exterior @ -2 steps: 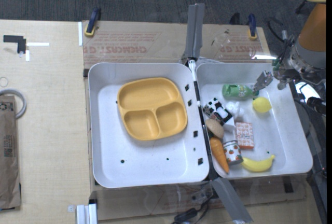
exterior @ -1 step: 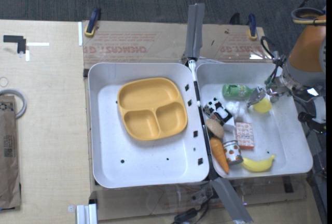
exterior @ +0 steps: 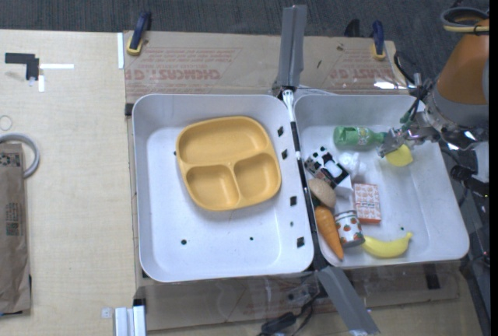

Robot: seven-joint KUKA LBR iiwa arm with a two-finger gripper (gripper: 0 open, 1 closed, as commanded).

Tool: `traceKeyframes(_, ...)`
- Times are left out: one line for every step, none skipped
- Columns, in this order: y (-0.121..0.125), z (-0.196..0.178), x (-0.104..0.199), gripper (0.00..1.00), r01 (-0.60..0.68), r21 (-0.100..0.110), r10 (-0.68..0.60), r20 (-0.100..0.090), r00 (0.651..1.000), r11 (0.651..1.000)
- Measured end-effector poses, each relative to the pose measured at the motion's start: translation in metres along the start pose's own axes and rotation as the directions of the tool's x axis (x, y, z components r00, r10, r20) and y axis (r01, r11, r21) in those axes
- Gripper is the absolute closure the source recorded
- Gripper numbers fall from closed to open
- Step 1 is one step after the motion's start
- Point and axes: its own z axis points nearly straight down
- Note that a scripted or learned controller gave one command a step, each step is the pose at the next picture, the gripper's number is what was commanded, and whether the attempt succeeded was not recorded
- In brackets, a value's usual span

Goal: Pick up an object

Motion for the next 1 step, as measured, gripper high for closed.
traceKeyframes(0.0126,-0.1053,0.0748,1.0,0.015,0.0,-0.015,0.0,1.0,1.0)
